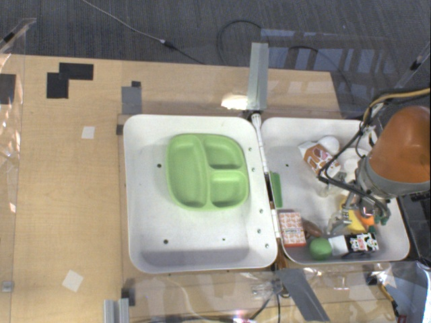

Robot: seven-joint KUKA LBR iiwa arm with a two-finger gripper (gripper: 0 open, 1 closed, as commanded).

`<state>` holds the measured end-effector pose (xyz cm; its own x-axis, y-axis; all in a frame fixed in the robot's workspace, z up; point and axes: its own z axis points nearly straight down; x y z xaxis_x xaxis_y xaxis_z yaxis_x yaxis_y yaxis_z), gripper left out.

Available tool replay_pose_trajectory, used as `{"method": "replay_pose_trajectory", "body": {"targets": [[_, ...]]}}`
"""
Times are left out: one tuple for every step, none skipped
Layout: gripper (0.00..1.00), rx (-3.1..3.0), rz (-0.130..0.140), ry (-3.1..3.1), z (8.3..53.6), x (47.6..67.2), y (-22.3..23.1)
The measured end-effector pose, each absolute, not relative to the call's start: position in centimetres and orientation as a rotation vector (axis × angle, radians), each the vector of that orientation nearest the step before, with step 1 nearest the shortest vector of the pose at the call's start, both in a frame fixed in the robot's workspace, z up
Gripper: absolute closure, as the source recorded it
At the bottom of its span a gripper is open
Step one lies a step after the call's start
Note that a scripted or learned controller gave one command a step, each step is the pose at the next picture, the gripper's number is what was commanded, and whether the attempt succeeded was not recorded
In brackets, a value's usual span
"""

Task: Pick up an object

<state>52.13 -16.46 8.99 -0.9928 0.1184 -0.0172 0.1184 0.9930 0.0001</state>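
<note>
Camera view: gripper (pixel 353 214) low in the right bin (pixel 289 134) — its grasp cannot be told. Green plate (pixel 205 171) sits left of it — in the left bin (pixel 138 200).

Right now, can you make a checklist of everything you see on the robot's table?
Surface: wooden bench with two white bins, left bin and right bin.
Job's things: right bin holds a green ball, small patterned box, crumpled wrapper, black-and-white item.
Clutter: green divided tray in left bin.
Grippers: gripper low over right bin; grip unclear.
Cables: black cable on floor behind bench.
Surroundings: grey carpet.
</note>
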Motion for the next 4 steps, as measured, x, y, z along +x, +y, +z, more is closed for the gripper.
{"method": "replay_pose_trajectory", "body": {"targets": [[0.0,0.245,0.001,3.117,8.9,60.8,-14.1],[0.0,0.477,0.001,3.091,9.0,55.0,-17.9],[0.0,0.588,-0.001,3.066,9.0,50.1,-20.3],[0.0,0.508,-0.005,3.066,9.3,49.7,-16.0]]}}
